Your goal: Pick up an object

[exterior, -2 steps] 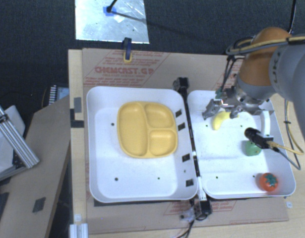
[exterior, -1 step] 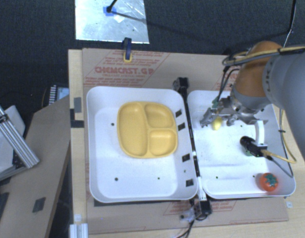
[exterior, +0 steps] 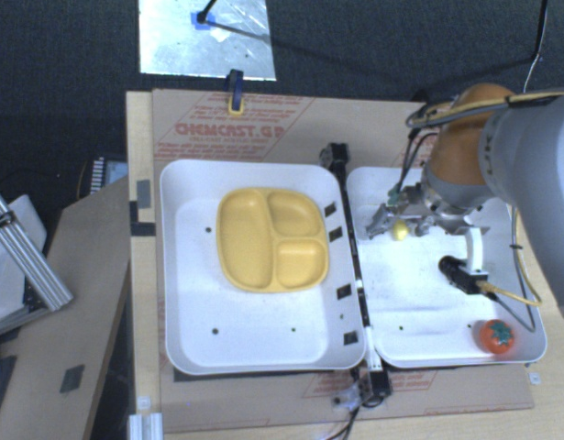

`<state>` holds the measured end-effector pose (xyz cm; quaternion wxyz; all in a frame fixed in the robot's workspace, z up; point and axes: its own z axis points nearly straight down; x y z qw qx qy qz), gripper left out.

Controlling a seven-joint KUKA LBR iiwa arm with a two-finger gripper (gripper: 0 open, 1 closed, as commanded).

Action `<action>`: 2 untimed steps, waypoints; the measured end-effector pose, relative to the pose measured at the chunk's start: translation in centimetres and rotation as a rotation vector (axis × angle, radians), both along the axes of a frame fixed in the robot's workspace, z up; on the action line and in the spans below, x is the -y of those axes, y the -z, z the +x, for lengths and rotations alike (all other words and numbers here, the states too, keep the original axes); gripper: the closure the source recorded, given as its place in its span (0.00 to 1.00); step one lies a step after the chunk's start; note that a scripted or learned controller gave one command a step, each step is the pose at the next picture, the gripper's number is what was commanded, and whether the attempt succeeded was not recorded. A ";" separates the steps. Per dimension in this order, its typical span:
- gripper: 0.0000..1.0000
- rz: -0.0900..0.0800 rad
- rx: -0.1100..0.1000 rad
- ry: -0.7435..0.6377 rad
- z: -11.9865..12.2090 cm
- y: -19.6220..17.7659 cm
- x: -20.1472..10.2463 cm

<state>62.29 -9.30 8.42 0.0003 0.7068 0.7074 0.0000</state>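
The hand point(exterior: 389, 220) is down in the right bin point(exterior: 419, 337), near its upper left corner, hanging off the grey arm point(exterior: 529, 154) that comes in from the right with its orange band point(exterior: 460, 149) above the wrist. From where I stand the fingers are a tangle of grey metal and cable, and I cannot tell whether they are spread or pressed together. A small yellow object point(exterior: 401, 231) sits right against the hand, on the side toward the wrist; it looks to be touching the metal, but whether it lies between the fingers or just beside them is too small and cluttered to make out.

Part of the yellow object is covered by the hand, so its shape is unclear. The arm's bulk hides the upper right part of the right bin.

Well apart from the hand, in the lower right corner of the same bin, lies a small orange-red object with a green spot point(exterior: 495, 335). A black fitting on a white bracket point(exterior: 460, 273) hangs between the two. In the left bin point(exterior: 199, 337) rests a yellow divided tray point(exterior: 270, 238), with three compartments, lying flat on its floor. Both bins sit on a cardboard sheet point(exterior: 236, 122) laid over the worktop.
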 end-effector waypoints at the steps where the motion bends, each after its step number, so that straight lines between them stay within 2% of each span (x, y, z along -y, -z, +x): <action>1: 1.00 0.000 -0.001 0.001 0.0 -1.1 0.0; 2: 1.00 0.000 0.007 -0.003 0.4 -7.5 -0.2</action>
